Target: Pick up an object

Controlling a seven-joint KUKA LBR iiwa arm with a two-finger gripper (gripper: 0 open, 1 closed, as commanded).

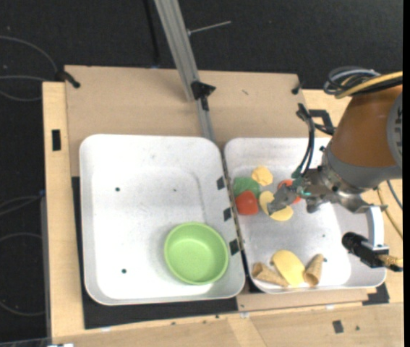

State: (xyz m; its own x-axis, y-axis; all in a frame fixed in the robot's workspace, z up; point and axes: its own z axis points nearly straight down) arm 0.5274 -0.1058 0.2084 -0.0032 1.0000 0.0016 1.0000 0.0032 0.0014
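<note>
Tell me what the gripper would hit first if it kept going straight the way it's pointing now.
The gripper points toward the left of the view, at the cluster in the right bin. It would probably meet the yellow piece just below its tip first, then the red ball; depth is hard to judge.

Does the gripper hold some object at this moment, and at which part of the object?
It cannot be told. The gripper is low in the right bin, right over a small yellow piece, but nothing shows clearly between its jaws.
</note>
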